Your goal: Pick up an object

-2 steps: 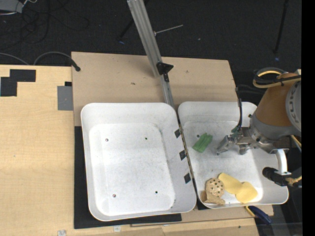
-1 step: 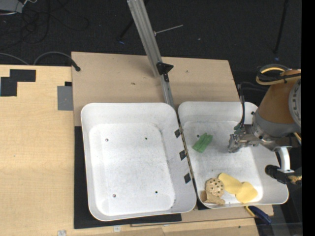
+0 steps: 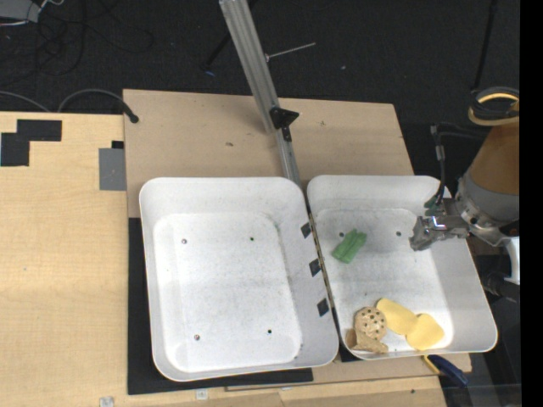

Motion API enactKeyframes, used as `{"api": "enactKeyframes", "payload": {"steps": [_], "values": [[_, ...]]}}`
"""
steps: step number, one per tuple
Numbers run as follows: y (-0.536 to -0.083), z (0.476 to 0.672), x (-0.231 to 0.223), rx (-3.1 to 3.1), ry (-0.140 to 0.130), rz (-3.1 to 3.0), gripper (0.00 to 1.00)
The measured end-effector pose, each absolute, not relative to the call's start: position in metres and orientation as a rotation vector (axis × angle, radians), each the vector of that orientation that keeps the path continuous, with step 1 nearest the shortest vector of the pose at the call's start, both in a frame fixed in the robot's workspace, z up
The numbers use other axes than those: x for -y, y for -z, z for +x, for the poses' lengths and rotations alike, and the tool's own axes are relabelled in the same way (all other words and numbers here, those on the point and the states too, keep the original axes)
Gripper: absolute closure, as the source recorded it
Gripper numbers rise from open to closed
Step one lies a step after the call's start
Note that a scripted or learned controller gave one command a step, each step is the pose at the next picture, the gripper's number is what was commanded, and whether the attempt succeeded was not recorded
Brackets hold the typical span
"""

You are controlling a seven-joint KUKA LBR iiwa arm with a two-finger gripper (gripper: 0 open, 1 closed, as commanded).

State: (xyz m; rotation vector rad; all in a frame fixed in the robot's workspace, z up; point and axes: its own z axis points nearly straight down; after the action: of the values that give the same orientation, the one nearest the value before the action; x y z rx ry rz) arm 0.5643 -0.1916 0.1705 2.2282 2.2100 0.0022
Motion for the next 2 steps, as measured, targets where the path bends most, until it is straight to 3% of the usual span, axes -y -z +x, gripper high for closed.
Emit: {"api": "enactKeyframes", "payload": {"steps": [1,2], "values": [[-0.210,0.565,0.193,-2.220,-0.002,2.220,1.00],[-0.222,0.572,0.138,-2.226,0.000,2.217,1.00]]}}
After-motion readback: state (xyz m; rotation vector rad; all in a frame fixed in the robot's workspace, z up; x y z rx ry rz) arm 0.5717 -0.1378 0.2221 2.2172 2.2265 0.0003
